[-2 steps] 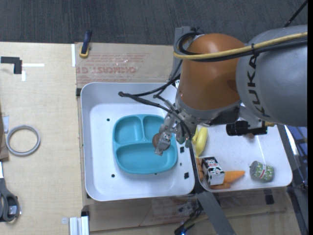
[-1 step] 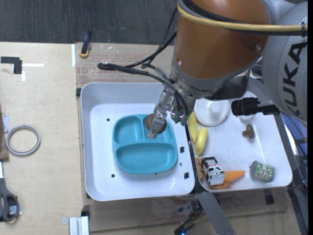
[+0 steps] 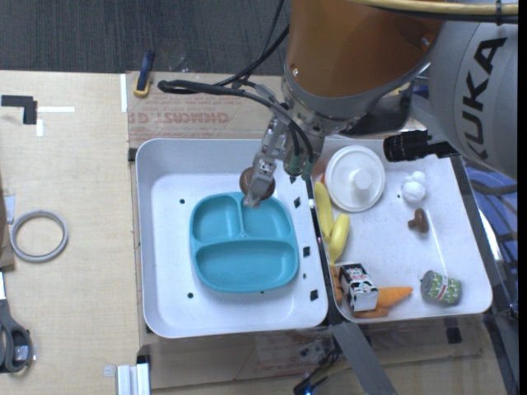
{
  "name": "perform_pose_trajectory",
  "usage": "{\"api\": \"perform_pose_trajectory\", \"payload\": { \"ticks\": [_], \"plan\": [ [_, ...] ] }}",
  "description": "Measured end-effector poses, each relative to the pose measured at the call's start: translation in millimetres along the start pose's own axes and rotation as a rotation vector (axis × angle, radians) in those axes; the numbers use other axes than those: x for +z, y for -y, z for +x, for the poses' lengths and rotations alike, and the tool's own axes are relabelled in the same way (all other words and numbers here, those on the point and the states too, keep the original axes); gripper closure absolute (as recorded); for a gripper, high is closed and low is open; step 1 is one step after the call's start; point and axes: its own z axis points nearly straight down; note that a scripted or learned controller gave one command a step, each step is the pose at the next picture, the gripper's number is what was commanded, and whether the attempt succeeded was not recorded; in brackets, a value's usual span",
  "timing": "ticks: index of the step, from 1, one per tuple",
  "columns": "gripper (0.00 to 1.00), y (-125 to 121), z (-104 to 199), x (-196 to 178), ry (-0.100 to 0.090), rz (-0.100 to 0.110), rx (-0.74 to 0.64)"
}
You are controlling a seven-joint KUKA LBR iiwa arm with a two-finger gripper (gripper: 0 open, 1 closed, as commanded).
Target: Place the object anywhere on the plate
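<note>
The gripper [image 3: 258,189] is reaching down over the far rim of the teal divided plate [image 3: 244,243] in the left bin [image 3: 160,245], its fingers clenched on a small round brown object [image 3: 250,179], flattish and dull, sitting just above the plate's upper right compartment. In the right bin [image 3: 461,220] are lying a white lidded cup [image 3: 356,177], a banana [image 3: 331,219], a carrot [image 3: 387,297], a small milk carton [image 3: 356,285] and a green wrapped item [image 3: 441,288]
</note>
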Motion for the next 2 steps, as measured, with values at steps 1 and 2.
{"api": "perform_pose_trajectory", "payload": {
  "ticks": [1, 2],
  "plan": [
    [1.00, 29.7, 10.7, 63.3, -0.001, 0.000, -0.116],
    [0.00, 29.6, 10.7, 63.2, -0.001, 0.000, -0.117]
  ]
}}
